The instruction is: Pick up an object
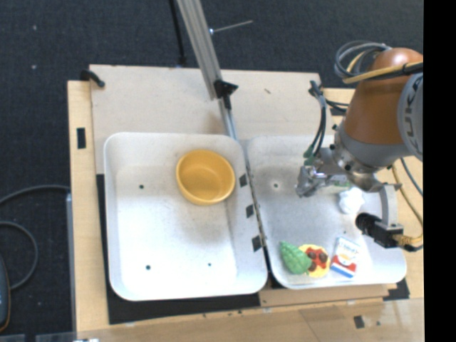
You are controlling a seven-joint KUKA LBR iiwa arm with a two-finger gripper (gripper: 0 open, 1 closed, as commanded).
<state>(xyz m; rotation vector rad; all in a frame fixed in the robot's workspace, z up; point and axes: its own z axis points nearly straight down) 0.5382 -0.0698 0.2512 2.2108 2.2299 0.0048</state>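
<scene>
You are in the approach step: nothing is lifted yet. The gripper [308,184] hangs over the upper middle of the right bin [281,262], and you cannot tell how its claw stands. A white lump [349,201] lies just right of it. 3 more candidates sit along the bin's lower edge: a green toy [293,257], a yellow-red piece [315,256], a small carton [345,257]. A yellow bowl [205,177] sits in the left bin [142,262]. Next, pick 1 target, centre over it, descend. The arm [381,105] enters from the right edge, wrist pointing left.

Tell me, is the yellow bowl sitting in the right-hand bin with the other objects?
No, the yellow bowl sits in the left bin, apart from the small items grouped in the right bin.
</scene>
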